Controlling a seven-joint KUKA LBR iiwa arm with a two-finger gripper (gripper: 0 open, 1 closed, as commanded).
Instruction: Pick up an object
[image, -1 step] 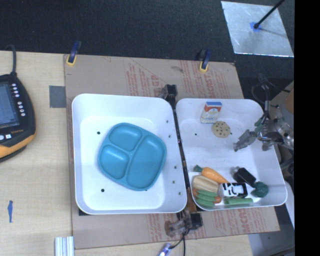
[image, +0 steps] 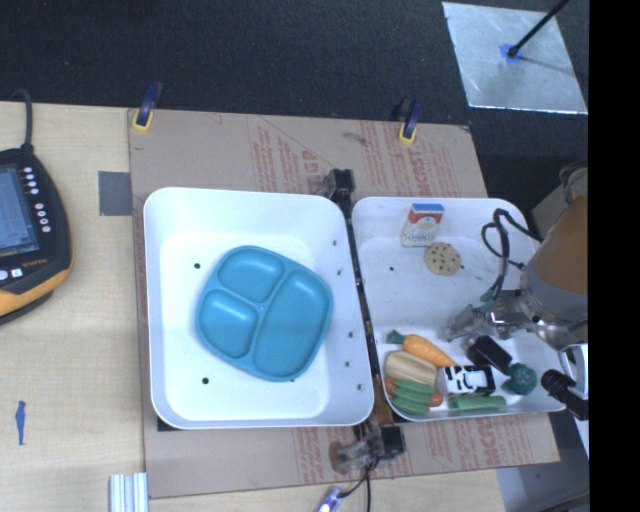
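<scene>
Over the right white bin (image: 380, 225), grey two-finger gripper (image: 470, 322) hangs above a toy pile: orange plastic carrot (image: 428, 350), green bean pod (image: 476, 404). Grip state: cannot tell. Blue divided plate (image: 264, 312) in left bin (image: 160, 300).

The fingers (image: 470, 322) hang over the right bin (image: 380, 225), at its right side. Just below them lies a heap: carrot (image: 427, 350), bread roll (image: 410, 369), bean pods (image: 410, 398). Above and to their left sit a cookie (image: 442, 259) and a small carton (image: 423, 223). Far left, a divided plate (image: 264, 312) lies in the left bin (image: 170, 225).
</scene>
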